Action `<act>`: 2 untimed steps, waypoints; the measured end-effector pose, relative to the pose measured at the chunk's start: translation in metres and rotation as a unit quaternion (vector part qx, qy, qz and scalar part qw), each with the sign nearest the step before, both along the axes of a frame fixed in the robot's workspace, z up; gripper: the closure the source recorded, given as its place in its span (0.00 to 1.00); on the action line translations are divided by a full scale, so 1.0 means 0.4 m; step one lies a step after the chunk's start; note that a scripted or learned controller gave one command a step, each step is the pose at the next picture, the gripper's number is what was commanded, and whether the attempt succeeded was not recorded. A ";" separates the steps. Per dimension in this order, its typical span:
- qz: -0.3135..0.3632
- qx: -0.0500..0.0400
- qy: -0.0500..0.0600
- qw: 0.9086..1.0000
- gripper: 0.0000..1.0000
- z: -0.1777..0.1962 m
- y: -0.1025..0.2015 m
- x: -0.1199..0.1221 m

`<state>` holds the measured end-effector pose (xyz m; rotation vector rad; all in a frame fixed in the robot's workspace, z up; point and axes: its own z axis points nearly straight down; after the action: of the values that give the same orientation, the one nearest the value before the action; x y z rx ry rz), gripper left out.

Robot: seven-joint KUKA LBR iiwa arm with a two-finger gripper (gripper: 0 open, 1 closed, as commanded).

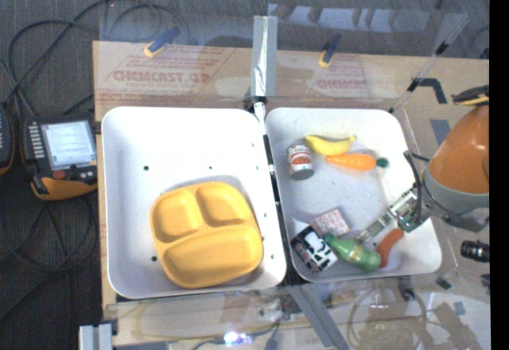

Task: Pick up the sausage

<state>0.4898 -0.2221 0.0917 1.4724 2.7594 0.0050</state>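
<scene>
The sausage (pixel 390 244) is a short reddish-orange piece lying near the front right corner of the right bin (pixel 402 127). Its left end rests against a green bottle (pixel 353 253). My gripper (pixel 396 217) hangs low over that corner, just above and slightly behind the sausage, below the arm's orange band (pixel 469 153). I cannot see the sausage held by it.
Also in the right bin are a banana (pixel 329 144), a carrot (pixel 354 161), a small can (pixel 300 160), a pink packet (pixel 331 223) and a black-and-white item (pixel 312 250). The left bin (pixel 127 134) holds a yellow divided tray (pixel 207 233).
</scene>
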 end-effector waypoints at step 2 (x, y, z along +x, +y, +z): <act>0.114 -0.003 -0.004 0.993 0.00 0.001 0.001 0.007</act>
<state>0.4926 -0.2217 0.0921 1.1438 2.9009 0.0049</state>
